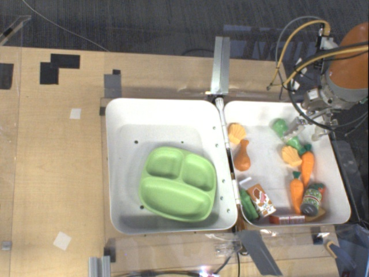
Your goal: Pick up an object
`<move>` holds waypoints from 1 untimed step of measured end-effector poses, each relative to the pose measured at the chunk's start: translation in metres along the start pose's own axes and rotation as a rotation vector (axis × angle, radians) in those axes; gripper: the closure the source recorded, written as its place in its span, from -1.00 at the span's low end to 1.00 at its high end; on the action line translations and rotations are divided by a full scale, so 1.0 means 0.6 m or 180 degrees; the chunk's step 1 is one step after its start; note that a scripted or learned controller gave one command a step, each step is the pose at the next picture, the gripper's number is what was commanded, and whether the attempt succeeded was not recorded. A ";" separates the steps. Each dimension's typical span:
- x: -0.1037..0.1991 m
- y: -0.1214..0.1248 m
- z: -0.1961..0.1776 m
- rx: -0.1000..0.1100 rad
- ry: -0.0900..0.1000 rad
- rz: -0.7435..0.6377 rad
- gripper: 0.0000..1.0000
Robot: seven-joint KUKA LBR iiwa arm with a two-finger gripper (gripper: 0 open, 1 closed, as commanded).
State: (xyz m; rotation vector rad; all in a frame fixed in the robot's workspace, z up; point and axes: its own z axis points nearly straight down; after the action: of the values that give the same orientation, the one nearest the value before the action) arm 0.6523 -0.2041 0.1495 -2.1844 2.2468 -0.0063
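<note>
Metal two-finger gripper (308,120) hovering at right bin's (343,212) far corner; small green toy (281,126) lying just left; finger state possibly open, cannot tell.

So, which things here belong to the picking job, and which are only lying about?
For the job:
- gripper, low over the right bin's far corner
- green piece beside it
- two carrots
- drumstick
- bottle
- small box

Lying about:
- green divided plate in the left bin
- black marks on the bench
</note>
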 end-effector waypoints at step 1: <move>0.009 0.155 0.098 0.0005 0.0016 -0.0099 -1.00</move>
State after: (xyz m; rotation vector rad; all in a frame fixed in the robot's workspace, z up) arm 0.5600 -0.2070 0.0901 -2.2209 2.2142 -0.0139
